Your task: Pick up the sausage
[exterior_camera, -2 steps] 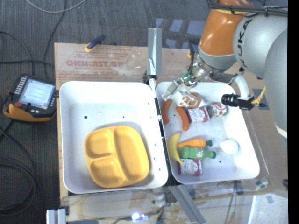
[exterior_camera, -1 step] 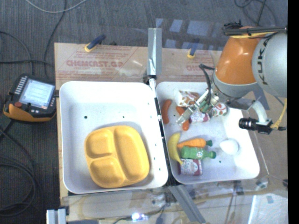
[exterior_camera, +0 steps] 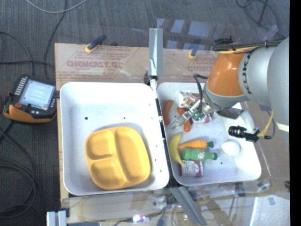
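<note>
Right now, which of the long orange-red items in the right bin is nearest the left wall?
The sausage, lying lengthwise right beside the dividing wall. The carrot lies crosswise further right, near the banana.

Bright, even light from above; the picture is a little soft.

The two white bins [exterior_camera: 113, 91] are strongly lit and almost washed out, so their walls lose detail. The yellow tray [exterior_camera: 117, 157] throws a soft grey shadow toward its upper left side, which suggests light from the lower right. The arm [exterior_camera: 244, 74] puts a weak shadow on the right bin floor. The small things under the arm look slightly blurred and their edges are not clear. The grey carpet [exterior_camera: 94, 13] around the bench is darker and grainy. At the bottom edge, shiny metal parts [exterior_camera: 188, 206] give small glare spots. The arm's pale shell at the right edge is overexposed.
</note>
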`<state>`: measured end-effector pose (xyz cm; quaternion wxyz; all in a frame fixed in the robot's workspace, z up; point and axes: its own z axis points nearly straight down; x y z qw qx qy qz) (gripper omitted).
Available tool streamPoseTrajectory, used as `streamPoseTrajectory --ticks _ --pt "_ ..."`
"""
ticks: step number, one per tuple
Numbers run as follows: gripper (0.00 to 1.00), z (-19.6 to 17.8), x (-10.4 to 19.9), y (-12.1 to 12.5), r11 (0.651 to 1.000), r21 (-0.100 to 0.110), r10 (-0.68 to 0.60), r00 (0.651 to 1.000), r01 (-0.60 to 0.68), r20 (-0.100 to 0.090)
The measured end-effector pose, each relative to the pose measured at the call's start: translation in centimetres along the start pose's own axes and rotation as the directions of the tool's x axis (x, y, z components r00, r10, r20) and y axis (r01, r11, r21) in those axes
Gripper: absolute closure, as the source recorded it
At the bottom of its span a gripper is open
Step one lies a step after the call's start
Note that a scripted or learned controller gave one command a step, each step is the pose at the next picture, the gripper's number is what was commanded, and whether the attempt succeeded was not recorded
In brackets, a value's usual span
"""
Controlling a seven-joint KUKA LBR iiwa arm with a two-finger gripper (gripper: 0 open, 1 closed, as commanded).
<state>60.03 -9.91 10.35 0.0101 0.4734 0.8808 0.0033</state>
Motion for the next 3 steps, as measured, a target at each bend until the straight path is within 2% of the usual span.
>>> streamPoseTrajectory --ticks 1,2,3 --pt "1.0 -0.8 0.1 0.1 1.0 -0.002 0.001 1.0 -0.001 -0.004" --pt "1.0 -8.0 1.6 0.3 1.0 0.014 -0.028 0.999 0.028 -0.016" --pt "1.0 -9.0 5.9 5.8 0.999 0.014 -0.041 0.999 0.042 -0.017"
